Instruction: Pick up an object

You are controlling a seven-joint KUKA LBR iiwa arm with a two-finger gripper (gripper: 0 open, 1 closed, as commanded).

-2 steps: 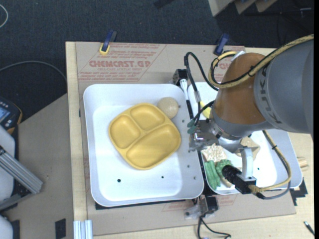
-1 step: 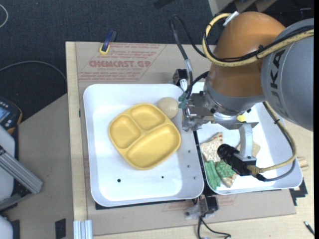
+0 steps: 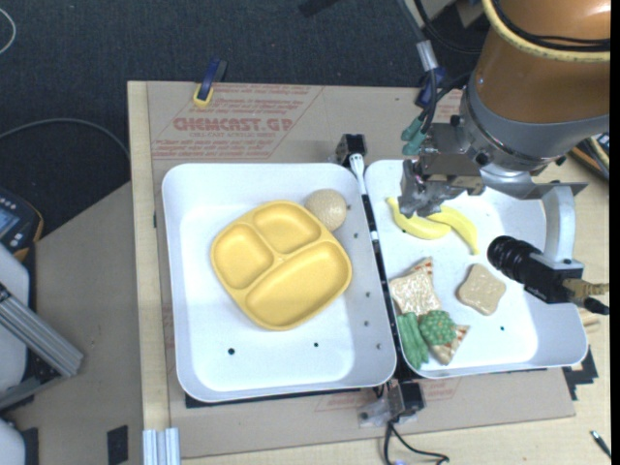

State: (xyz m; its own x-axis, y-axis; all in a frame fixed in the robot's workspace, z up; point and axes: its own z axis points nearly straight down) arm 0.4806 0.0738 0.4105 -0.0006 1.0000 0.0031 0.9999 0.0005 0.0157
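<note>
Pincer [image 3: 418, 204] sits right on the yellow plastic banana [image 3: 438, 226] in the right white bin [image 3: 557, 352]; can't tell if it's gripping tbh.

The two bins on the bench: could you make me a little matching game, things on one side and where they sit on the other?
Things:
1. yellow divided plate
2. banana
3. green beans
4. round beige ball

Places:
A. right bin, directly under the end effector
B. middle of the left bin
C. left bin, touching the plate's far right corner
D. near left corner of the right bin

Pairs: 1-B, 2-A, 3-D, 4-C
</note>
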